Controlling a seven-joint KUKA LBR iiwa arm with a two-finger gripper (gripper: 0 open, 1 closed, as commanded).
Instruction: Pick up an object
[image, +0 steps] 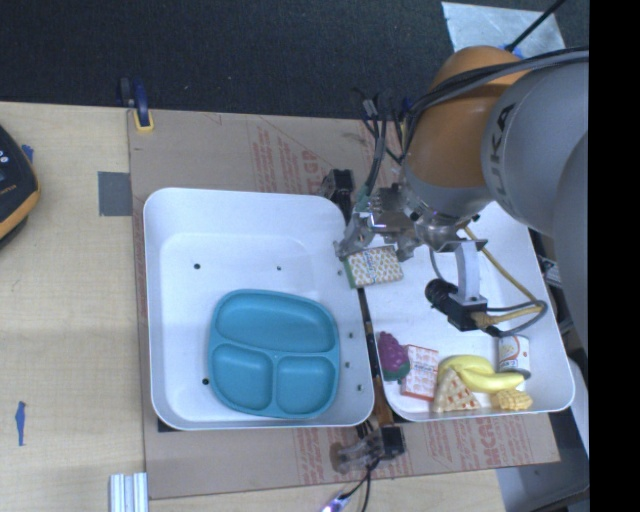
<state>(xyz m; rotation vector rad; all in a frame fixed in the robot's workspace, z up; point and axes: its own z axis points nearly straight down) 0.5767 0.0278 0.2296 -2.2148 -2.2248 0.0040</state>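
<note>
- Waffle-patterned block (374, 266), a small pale square piece, is sitting right under the gripper (381, 240) at the upper left corner of the right bin (555, 395), close against the wall shared with the left bin (160, 300).
- Gripper fingers are reaching down to the block's upper edge, but the wrist and cables are hiding them, so I cannot tell whether they are spread, closed, or pinching the block.
- Judging by this, the pick is looking mid-attempt: the arm (500, 120) is hovering low over the block, yet nothing is visibly lifted clear, so securing and raising the piece is remaining to be done.
- Other candidates are lying along the lower part of the right bin: a purple piece (392, 354), a red-and-white card (421, 368), a banana (478, 371), a waffle wedge (455, 393), a corn piece (512, 401) and a small can (513, 354).
- Blue divided plate (272, 352) is resting in the left bin's lower half.
- Room is looking tight on the block's left, where the bin walls are meeting; open white floor is lying to its right and below, though a black fitting (452, 300) with yellow cable is hanging there.
- Straight upward is appearing to be the freest way out.
</note>
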